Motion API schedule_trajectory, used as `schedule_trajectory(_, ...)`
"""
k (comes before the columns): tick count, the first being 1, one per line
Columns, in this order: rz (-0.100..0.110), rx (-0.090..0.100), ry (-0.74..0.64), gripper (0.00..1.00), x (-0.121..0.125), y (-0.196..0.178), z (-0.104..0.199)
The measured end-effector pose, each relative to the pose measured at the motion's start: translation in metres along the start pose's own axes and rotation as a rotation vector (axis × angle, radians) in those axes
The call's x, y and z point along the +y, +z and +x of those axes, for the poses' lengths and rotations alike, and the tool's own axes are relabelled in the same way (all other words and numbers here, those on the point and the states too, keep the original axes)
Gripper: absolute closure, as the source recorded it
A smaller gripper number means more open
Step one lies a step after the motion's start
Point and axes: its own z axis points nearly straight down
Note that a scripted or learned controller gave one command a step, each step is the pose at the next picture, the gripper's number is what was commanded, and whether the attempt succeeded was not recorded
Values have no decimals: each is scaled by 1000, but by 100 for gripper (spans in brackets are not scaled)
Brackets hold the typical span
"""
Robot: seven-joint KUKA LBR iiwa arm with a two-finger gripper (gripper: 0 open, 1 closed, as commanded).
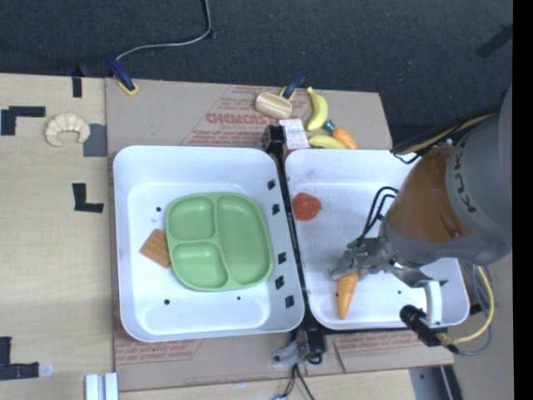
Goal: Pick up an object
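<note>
Tapered orange carrot [346,295], smooth plastic

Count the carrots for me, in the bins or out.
2. One carrot lies in the right bin, at the gripper. Another carrot lies on the cardboard behind that bin, beside the bananas. The arm may hide more.

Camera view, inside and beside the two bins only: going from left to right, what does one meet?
Croissant on the bench → orange cracker → green divided plate → red tomato-like piece → carrot, with the pincer just above its top end.
</note>
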Motion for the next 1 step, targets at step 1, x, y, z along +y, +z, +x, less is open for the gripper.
schedule_trajectory(1, 4, 3, -3, 100, 10, -89, 66)
